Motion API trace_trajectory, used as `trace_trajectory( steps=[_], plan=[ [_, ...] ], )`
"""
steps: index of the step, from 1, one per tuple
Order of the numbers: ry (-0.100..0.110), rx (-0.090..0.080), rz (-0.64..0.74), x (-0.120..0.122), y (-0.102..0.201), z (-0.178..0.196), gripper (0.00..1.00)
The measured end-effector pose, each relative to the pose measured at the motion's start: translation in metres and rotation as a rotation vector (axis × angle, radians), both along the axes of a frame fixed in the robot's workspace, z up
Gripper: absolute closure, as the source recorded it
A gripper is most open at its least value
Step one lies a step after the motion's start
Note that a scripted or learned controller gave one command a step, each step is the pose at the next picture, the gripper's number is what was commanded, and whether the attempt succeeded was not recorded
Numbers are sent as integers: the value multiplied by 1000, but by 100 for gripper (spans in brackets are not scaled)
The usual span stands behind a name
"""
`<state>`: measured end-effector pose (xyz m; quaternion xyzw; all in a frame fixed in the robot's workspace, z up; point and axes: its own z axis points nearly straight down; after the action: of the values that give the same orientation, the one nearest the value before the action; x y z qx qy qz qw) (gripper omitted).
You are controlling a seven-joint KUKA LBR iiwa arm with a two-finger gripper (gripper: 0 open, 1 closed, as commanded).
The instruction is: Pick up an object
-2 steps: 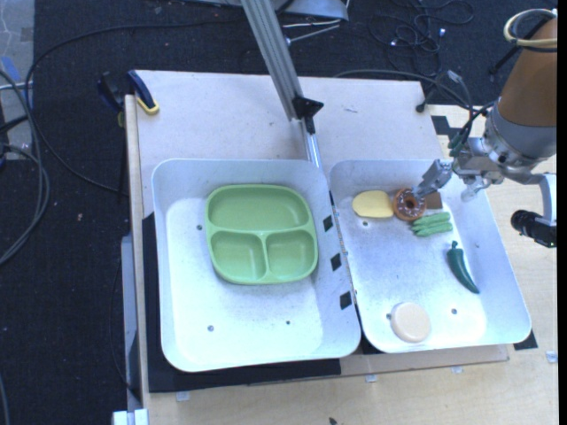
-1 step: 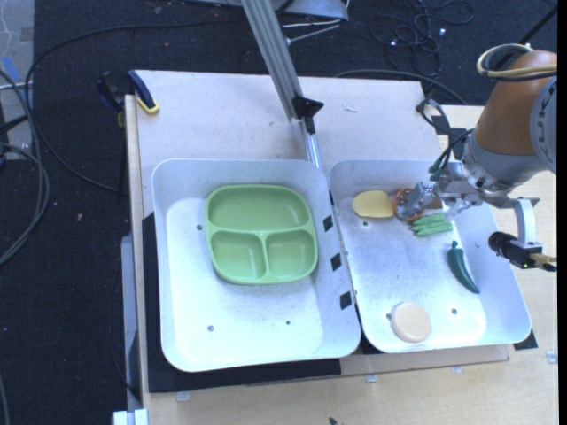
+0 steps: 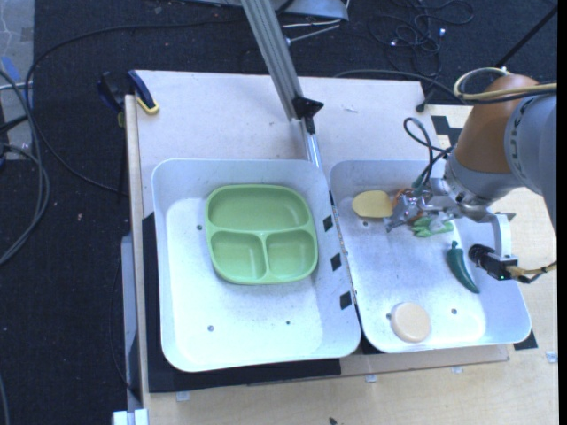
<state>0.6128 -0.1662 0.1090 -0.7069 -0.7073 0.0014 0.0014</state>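
Note:
In the right bin (image 3: pixel 381 264) lie a flat yellow piece (image 3: pixel 372 204), a dark green pepper (image 3: pixel 462 268) and a round beige disc (image 3: pixel 411 322). My gripper (image 3: pixel 409 215) is low in the bin's upper part, just right of the yellow piece. A small green and orange item (image 3: pixel 434 228) lies partly hidden under the gripper's body. The pepper is below and to the right of the gripper, and the disc sits near the bin's front edge.
The left bin (image 3: pixel 177 317) holds a light green divided plate (image 3: pixel 262 233). A slanted metal pole (image 3: pixel 279 51) rises from between the bins at the back. Cables trail from the wrist on the right.

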Motion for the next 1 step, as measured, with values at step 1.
trace_trajectory(
  steps=[1],
  plan=[
    [-20, -9, -1, 5, -3, -8, 0]
  ],
)
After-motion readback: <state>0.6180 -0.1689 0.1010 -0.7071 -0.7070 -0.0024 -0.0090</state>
